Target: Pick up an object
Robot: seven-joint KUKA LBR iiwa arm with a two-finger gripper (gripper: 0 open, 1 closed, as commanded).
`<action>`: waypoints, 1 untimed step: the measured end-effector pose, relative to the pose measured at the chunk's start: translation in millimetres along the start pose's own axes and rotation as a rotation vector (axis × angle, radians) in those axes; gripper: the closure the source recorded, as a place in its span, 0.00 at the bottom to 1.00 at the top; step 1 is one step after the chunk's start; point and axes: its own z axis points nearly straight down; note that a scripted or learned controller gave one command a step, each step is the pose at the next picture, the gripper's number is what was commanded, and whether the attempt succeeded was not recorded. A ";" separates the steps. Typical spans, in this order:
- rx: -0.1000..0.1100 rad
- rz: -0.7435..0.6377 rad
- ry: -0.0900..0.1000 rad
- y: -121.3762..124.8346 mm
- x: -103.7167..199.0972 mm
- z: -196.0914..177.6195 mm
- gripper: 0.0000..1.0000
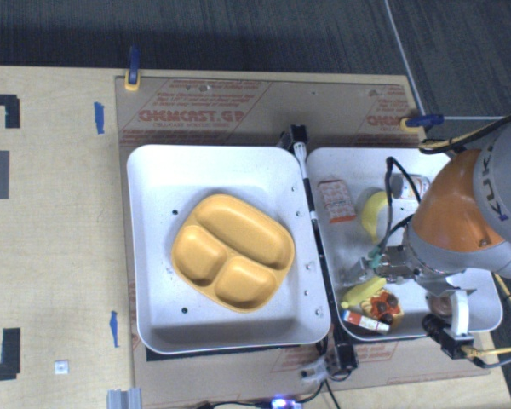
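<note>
The arm, with its orange band (451, 211), reaches over the right bin (324, 173). Its gripper (376, 267) points down into the bin's lower middle, largely hidden under the wrist. Just below it lie a yellow banana-like piece (363, 292), a red-orange item (385, 307) and a small red-and-white tube (364, 319). A yellow-green ball (374, 212) sits above the gripper, partly behind cables. A white and red packet (335, 201) lies at the bin's upper left.
The left bin (153, 177) holds a large yellow sectioned plate (231, 250). A black divider clip (298, 136) sits between the bins. Both bins rest on a cardboard sheet (204, 109) on the wooden bench, held by blue clamps (133, 65).
</note>
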 end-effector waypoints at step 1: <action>-0.006 0.000 -0.001 1.9 -0.1 -10.8 1.00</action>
